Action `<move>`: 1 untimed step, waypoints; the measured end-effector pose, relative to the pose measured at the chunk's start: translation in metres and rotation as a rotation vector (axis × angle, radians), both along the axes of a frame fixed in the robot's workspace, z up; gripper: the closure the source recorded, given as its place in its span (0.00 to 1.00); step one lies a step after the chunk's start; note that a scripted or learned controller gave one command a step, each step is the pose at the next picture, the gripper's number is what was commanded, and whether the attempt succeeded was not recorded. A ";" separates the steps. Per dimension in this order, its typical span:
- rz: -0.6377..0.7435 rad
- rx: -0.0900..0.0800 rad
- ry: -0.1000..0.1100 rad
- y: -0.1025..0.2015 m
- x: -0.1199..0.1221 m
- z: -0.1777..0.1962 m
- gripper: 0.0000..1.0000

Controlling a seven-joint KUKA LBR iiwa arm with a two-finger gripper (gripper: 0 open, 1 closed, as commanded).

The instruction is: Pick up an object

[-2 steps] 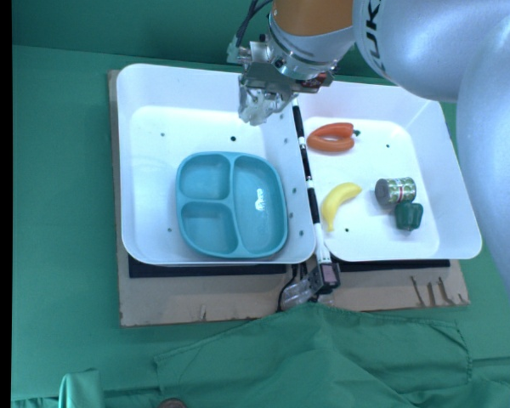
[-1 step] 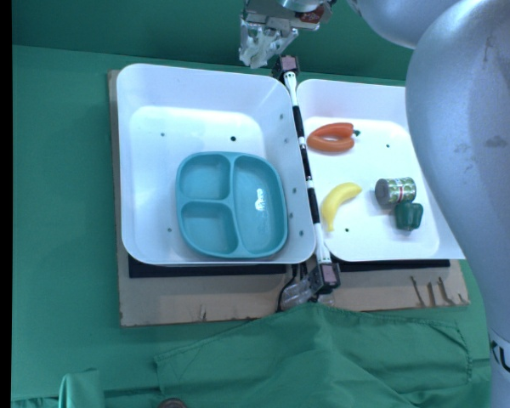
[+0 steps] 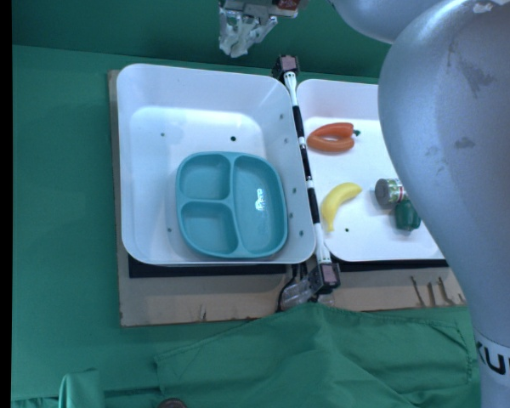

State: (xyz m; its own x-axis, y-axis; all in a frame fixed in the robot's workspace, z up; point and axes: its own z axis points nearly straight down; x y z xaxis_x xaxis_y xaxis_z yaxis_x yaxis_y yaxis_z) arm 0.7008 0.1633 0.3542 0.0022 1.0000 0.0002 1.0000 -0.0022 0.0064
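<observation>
Hovering at the frame's top centre, the gripper (image 3: 238, 32) holds nothing visible; whether its fingers are apart cannot be told. Pickable items, an orange plastic pepper (image 3: 331, 137) and yellow banana (image 3: 338, 201), lie in the right white bin (image 3: 357, 246), so the approach seems unstarted, needing a descent onto one.

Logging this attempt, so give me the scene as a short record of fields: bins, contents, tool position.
left bin: holds a teal divided plate, three compartments, nothing on it
right bin: orange pepper, yellow banana, small can, dark green item
arm: grey, covers the right bin's right part
tool: above the left bin's far edge, over green cloth
tool grip: cannot tell
objects lifted: none seen
</observation>
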 end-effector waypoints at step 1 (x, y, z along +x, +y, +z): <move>0.000 0.000 0.004 -0.030 -0.025 0.015 1.00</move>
State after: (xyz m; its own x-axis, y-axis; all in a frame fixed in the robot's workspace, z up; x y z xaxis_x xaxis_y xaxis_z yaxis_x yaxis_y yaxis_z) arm 0.6760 0.1338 0.3689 0.0027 1.0000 0.0006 1.0000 -0.0027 0.0027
